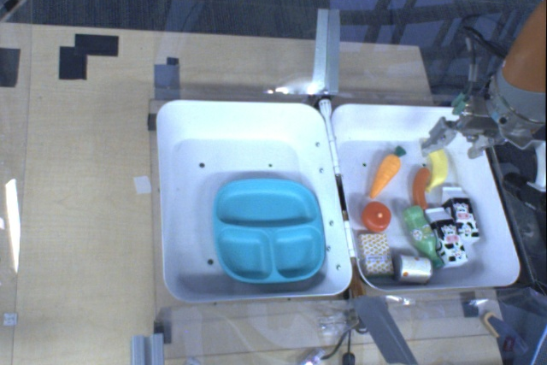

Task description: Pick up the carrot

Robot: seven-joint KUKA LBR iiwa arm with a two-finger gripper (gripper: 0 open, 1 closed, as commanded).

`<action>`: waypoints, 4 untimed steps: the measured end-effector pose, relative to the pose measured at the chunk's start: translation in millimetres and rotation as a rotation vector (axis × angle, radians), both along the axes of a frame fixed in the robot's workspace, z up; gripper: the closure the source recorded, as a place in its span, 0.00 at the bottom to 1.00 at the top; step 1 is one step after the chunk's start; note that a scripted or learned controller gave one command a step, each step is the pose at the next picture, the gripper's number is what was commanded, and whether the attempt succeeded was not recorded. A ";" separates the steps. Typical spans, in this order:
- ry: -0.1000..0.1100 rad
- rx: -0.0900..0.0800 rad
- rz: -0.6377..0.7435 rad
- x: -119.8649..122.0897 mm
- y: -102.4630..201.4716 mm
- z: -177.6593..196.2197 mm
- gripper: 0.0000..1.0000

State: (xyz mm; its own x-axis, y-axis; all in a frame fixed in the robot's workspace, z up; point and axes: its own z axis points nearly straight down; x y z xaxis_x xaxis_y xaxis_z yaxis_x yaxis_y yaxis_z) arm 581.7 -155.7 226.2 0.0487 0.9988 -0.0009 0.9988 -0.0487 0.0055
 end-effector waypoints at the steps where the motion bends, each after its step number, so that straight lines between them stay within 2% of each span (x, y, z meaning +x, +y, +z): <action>1: -0.003 -0.002 0.384 20.8 19.4 -125.7 0.00; 2: -0.009 -0.004 0.385 22.8 19.4 -113.5 1.00; 3: 0.003 0.000 0.372 55.4 -3.0 -138.6 1.00; 4: -0.003 -0.002 0.454 62.6 91.2 -38.4 1.00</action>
State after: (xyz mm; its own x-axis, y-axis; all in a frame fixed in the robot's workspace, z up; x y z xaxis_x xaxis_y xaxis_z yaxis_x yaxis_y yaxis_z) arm 644.3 -64.5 187.8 -0.3943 0.9190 -0.0034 0.9190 0.3943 0.0084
